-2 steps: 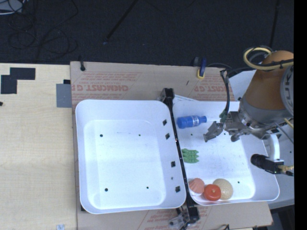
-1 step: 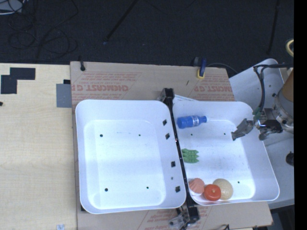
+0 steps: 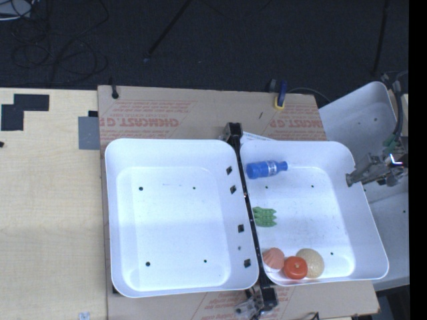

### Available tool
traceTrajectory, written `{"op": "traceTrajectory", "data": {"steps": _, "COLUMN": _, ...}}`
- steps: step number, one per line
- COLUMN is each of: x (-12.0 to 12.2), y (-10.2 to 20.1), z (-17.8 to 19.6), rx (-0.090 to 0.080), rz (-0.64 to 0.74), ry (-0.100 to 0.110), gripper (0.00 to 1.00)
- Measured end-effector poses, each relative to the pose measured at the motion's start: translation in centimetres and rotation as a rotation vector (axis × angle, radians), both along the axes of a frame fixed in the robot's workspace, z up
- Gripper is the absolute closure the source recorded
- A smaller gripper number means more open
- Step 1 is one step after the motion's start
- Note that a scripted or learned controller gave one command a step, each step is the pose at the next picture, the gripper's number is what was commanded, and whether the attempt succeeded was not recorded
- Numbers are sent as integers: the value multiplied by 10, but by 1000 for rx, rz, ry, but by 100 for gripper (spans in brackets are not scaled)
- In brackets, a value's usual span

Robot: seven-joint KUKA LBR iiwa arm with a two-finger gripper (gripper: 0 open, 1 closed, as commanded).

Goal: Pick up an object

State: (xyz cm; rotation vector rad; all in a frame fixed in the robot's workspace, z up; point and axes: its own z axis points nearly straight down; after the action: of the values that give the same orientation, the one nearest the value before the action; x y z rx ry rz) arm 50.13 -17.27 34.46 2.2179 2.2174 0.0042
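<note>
Pre-grasp: my gripper (image 3: 373, 171) waits at right bin (image 3: 363, 209) edge, finger state unclear; next I reach for blue bottle (image 3: 266, 169).

My jaws (image 3: 379, 169) are thin grey metal bits with dark parts. A thin cable runs up above them.

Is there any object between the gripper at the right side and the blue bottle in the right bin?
Nothing visible blocks it. The gripper sits at the right bin's right rim, and the bin floor between it and the blue bottle is bare. The green object and the three round items lie nearer the camera, off that line.
</note>
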Motion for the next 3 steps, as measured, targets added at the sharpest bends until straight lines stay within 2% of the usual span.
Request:
{"op": "traceTrajectory", "data": {"steps": 1, "x": -3, "y": -8, "z": 21, "rx": 1, "rz": 0, "ry": 5, "gripper": 0}}
{"op": "traceTrajectory", "data": {"steps": 2, "x": 3, "y": -24, "z": 25, "rx": 1, "rz": 0, "ry": 6, "gripper": 0}}
{"op": "traceTrajectory", "data": {"steps": 3, "x": -2, "y": -41, "z": 31, "rx": 1, "rz": -1, "ry": 6, "gripper": 0}}
